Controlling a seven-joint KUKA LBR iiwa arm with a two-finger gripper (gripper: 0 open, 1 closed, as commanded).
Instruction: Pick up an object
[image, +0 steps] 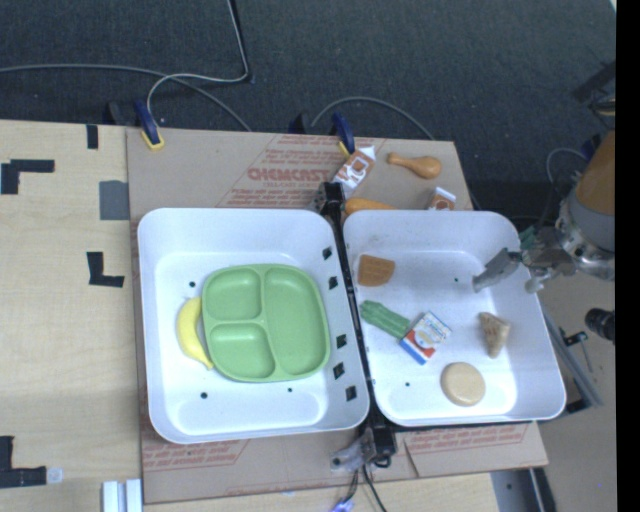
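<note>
Printed cardboard sheet (290, 180) on pale wooden bench (60, 330), beneath two white bins (160, 240). Blue-and-yellow clamps (150, 128) on the sheet's far edge. Black tape marks (28, 172) at left of bench. Behind the bins: red-and-white packet (353, 168), tan drumstick-shaped piece (415, 164). Thin cable (240, 50) across dark carpet (450, 60).

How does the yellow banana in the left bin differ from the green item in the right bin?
The banana is yellow and curved; the green item is green and straight. The banana lies tucked against the green divided plate, partly hidden by it; the green item lies beside a small carton. Both are elongated and rest on a bin floor.
</note>
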